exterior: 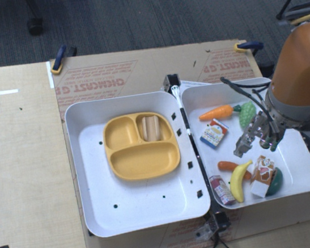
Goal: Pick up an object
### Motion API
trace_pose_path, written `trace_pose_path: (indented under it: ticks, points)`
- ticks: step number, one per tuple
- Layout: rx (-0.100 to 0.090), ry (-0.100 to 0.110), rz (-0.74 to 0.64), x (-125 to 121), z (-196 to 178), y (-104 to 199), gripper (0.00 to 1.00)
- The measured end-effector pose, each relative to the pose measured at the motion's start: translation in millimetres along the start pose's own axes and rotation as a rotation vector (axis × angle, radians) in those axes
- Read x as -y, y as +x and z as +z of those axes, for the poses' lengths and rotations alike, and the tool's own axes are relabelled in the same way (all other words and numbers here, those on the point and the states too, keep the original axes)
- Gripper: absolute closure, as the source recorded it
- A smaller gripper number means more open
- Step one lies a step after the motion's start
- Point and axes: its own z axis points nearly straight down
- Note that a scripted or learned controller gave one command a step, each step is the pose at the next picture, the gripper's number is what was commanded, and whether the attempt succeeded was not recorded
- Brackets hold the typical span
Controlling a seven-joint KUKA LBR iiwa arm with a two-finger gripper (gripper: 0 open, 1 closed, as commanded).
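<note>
You see two white bins, the left bin (88, 176) and the right bin (300, 180), both of smooth plastic with a soft sheen. The yellow divided plate (143, 159) looks like matt plastic, and the block (150, 128) in one of its compartments looks like pale bare wood. The banana (238, 179), the carrot (216, 113) and the green vegetable (247, 114) look like moulded plastic, faintly glossy. The small cartons (213, 134) appear to be printed card. The sheet (109, 81) under the bins is matt brown cardboard with red print, lying on a pale wood-like table (24, 167). The end effector (255, 139) shows grey metal, dull in finish, and the arm's orange band (307, 65) is smooth and slightly shiny.
</note>
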Motion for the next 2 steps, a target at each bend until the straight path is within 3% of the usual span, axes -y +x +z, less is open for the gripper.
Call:
trace_pose_path:
  ticks: [2]
  points:
    - [0.006, -0.003, 0.001, -1.5, -19.6, -2.5, 1.0]
